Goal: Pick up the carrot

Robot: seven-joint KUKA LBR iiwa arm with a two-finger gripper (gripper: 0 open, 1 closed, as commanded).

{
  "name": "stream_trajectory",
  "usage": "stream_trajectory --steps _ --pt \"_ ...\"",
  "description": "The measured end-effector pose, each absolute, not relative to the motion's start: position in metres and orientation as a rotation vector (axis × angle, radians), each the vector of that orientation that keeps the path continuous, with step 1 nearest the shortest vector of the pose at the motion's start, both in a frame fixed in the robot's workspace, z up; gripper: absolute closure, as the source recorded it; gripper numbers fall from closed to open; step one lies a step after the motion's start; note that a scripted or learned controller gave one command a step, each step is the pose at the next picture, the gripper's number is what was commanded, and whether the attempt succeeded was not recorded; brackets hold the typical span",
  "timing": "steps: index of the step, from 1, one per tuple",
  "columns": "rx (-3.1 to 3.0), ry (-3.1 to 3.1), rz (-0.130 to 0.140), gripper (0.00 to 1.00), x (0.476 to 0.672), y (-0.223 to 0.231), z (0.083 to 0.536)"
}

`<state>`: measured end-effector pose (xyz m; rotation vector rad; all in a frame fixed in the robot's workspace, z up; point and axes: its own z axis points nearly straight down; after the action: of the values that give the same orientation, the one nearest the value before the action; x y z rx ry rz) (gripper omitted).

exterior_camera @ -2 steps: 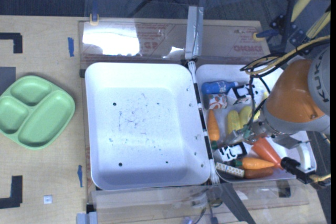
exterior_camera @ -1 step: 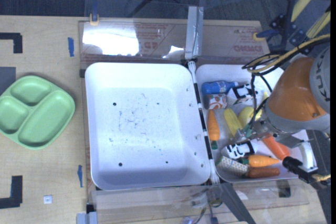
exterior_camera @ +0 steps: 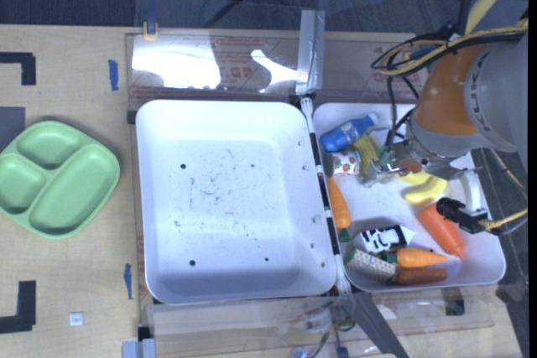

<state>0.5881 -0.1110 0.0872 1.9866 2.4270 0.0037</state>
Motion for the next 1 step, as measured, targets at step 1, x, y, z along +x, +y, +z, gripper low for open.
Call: stream_trajectory --steps 1 --pt "2.031 2.393 0.001 1.0 0.6675 -0.1302 0.1957"
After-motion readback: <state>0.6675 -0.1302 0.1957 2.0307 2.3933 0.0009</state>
